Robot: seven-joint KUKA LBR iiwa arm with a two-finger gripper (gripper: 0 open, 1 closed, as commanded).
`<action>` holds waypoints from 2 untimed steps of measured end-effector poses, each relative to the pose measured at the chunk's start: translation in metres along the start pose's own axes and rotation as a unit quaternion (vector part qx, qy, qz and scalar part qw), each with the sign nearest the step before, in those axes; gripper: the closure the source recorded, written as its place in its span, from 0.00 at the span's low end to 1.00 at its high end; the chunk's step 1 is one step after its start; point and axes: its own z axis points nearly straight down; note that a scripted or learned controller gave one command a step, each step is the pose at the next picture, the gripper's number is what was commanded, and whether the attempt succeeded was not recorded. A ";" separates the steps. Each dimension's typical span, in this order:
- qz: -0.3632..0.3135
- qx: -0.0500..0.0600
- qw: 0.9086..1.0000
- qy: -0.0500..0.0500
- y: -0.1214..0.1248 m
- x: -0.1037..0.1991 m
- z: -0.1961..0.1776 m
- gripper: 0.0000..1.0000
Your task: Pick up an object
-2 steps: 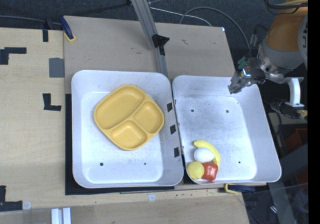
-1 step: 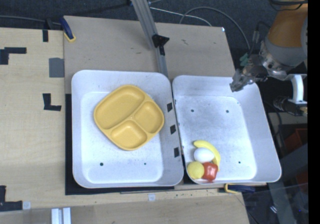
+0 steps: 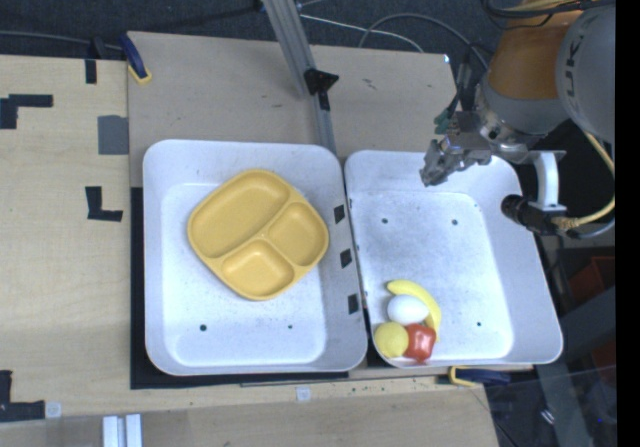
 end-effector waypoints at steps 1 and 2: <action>0.000 0.001 1.000 0.000 -0.013 0.055 0.013 1.00; 0.000 0.001 1.000 0.000 -0.025 0.108 0.022 1.00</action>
